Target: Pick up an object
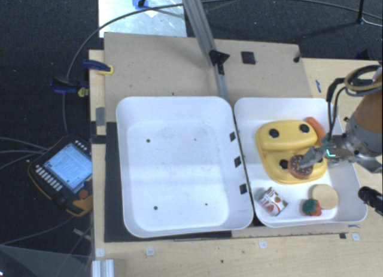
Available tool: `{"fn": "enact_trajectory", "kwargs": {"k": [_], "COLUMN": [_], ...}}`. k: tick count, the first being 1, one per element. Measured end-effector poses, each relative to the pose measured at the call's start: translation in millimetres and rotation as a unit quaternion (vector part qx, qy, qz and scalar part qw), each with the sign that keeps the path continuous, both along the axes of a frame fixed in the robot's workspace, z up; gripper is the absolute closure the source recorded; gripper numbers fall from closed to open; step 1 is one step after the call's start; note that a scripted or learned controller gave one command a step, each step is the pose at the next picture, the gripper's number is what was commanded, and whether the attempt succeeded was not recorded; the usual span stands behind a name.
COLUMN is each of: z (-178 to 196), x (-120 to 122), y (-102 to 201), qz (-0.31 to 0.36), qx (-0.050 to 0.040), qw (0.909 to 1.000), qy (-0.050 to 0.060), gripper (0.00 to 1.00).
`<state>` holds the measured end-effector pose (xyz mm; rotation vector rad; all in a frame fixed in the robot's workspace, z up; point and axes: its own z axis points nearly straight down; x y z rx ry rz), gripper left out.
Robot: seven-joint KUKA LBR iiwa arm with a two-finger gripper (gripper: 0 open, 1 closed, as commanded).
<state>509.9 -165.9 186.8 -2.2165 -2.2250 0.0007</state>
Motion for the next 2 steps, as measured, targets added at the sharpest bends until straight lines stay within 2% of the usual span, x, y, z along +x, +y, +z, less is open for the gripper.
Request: {"fn": "enact_trajectory", "kwargs": {"k": [1,2], "z": [1,-41], "x": [1,-1], "y": [0,0], "qz": [0.0,-0.001], "qx": [-0.0002,0.0002], "qw": [1.0,1.0], "qy": [-0.001,0.001], "gripper": [0.0,0.0]}}
